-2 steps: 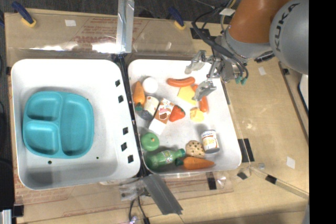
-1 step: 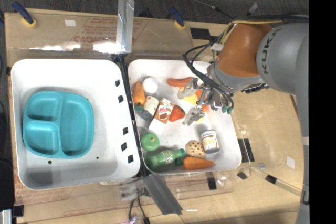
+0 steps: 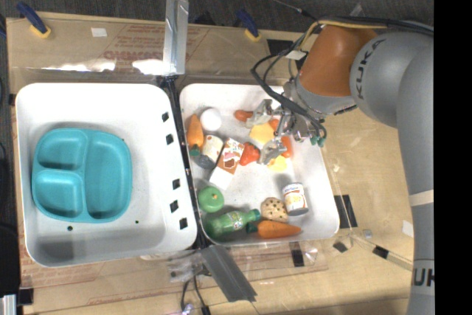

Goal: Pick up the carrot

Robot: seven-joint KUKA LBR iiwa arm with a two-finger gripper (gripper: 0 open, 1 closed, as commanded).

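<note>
Camera view: carrot (image 3: 279, 229) lies well below the jaws, whose state I cannot tell.

gripper (image 3: 271, 130) down in right bin (image 3: 322, 181), over yellow item (image 3: 262, 133); carrot (image 3: 278, 229) lying at bin's near edge beside green bottle (image 3: 230, 221); teal tray (image 3: 81, 174) in left bin (image 3: 44, 101)
</note>
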